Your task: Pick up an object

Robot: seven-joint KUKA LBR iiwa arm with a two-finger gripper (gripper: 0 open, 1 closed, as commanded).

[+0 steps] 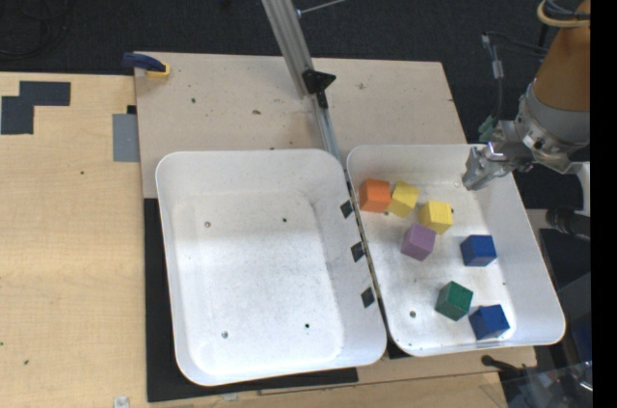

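Seven small blocks (418, 242) lie loose in the right bin (540, 319) — orange, yellow, purple, blue, green.

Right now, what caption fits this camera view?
Pincer poised over right bin of seven coloured blocks.

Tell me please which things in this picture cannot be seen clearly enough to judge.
- Gripper, camera view: too small and blurred to judge the state of its tip or whether it touches the right bin.
- Arm, camera view: cut off by the right edge, so its base is hidden.
- Lower blue cube, camera view: whether it touches the green cube cannot be told.
- Two yellow cubes: faces too small for detail.
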